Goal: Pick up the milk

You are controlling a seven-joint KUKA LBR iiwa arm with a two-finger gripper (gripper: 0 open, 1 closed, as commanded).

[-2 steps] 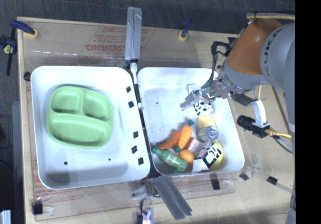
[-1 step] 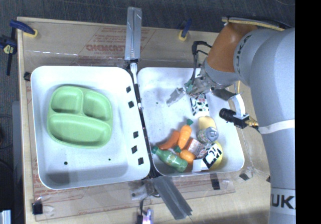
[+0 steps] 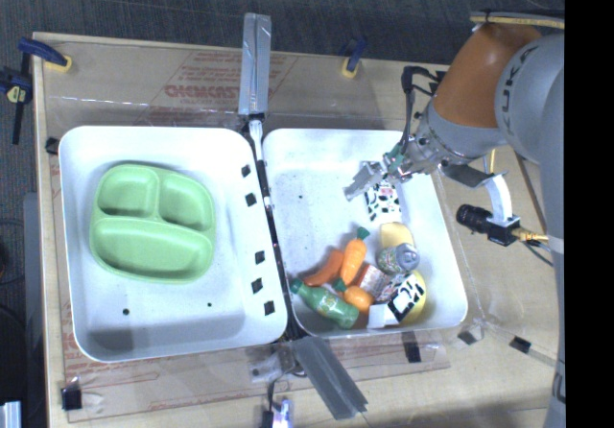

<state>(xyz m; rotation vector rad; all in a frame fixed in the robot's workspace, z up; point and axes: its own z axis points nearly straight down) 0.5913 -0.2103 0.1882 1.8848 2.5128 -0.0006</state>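
Milk position: the milk (image 3: 384,202), a small carton with black-and-white cow patches, sits in the right bin (image 3: 305,215), toward that bin's 1 o'clock area.
Milk orientation: its long axis runs roughly from 12 to 6 o'clock in the camera view; I cannot tell which end is the top.
My gripper position: my gripper (image 3: 367,178) hangs at the carton's 11 o'clock side, just beside its upper end.
My gripper state: my fingers stand apart, one grey fingertip (image 3: 357,188) reaching toward 8 o'clock; the carton is not between them.
Contact: I cannot tell whether a finger touches the carton.
Neighbours at 6 o'clock of the milk: a yellow item (image 3: 393,236), a carrot (image 3: 353,259), a silver can (image 3: 395,261), a green bottle (image 3: 324,302), a second cow-patterned carton (image 3: 407,296).
Left bin (image 3: 77,311): holds a green divided tray (image 3: 153,221).
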